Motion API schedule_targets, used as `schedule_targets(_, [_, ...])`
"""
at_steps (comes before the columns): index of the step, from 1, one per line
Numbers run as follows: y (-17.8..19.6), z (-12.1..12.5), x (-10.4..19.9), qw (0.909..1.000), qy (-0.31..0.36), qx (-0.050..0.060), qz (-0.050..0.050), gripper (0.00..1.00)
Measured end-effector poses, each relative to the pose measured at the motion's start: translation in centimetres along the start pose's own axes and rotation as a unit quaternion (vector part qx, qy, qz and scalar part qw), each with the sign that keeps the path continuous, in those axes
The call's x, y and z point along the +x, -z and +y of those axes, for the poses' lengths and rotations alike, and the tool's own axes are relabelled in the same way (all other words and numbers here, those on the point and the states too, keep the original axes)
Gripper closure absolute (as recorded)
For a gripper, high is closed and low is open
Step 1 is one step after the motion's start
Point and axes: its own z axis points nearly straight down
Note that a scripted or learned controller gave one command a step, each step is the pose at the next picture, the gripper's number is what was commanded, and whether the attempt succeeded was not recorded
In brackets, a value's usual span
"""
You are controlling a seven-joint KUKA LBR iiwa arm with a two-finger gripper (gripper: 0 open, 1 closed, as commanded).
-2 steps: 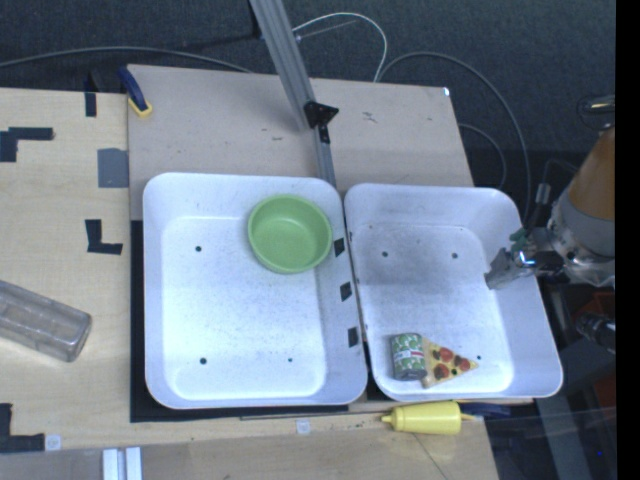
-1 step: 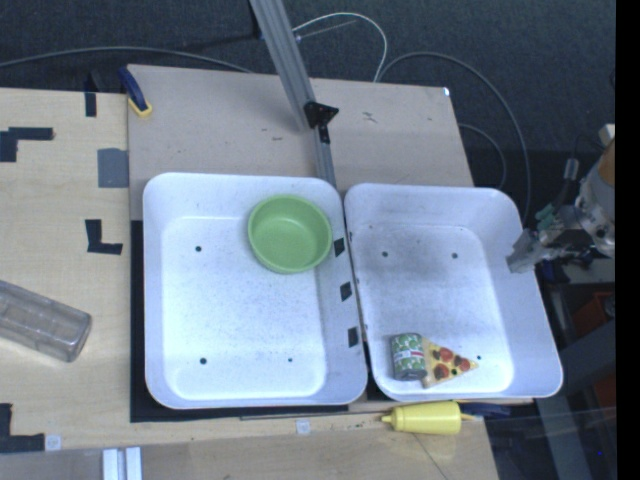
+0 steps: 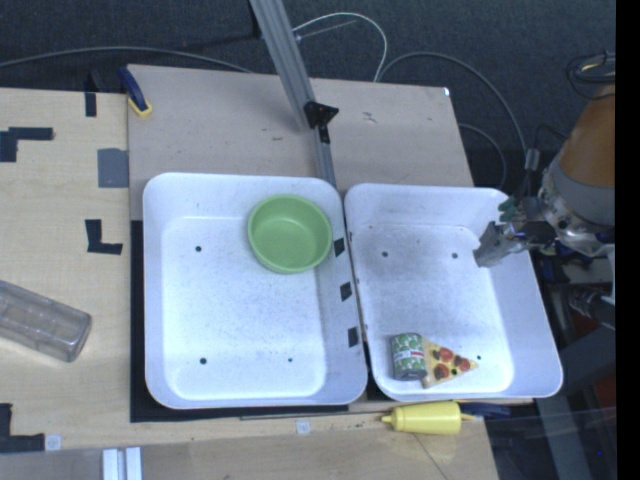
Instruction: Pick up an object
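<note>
The gripper (image 3: 492, 246) is seen at the right wall of the right bin (image 3: 520, 298), hanging above the bin's upper right part with nothing between its fingers. Whether the fingers are wide or narrow cannot be told; the tip is small and blurred here, probably seen edge-on.

Candidate objects, placed relative to the right bin: a small green can (image 3: 407, 355) lies on its side near the bin's front edge, touching a pizza-slice toy (image 3: 447, 362) just to its right. Both are well apart from the gripper, toward the front of the same bin. A green bowl (image 3: 290, 233) sits upright in the left bin (image 3: 180, 318), against that bin's back right corner, just beside the divider shared with the right bin. A yellow bottle-like item (image 3: 432, 418) lies on the worktop (image 3: 220, 118) just outside the right bin's front rim, so it is likely out of the pick area.

The task is judged not yet begun in effect: no object is lifted and all rest on bin floors. The can and toy are judged the nearest targets, since they share the bin the gripper is over. Their touching placement could cause a grasp on one to push the other. The bowl's spot by the wall may be harder, as its rim is crowded by the bin edge.
</note>
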Motion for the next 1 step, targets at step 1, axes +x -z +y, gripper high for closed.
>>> schedule_targets(1, [0.21, -0.15, 5.95, 1.0, 0.0, 0.001, 0.0, 1.0])
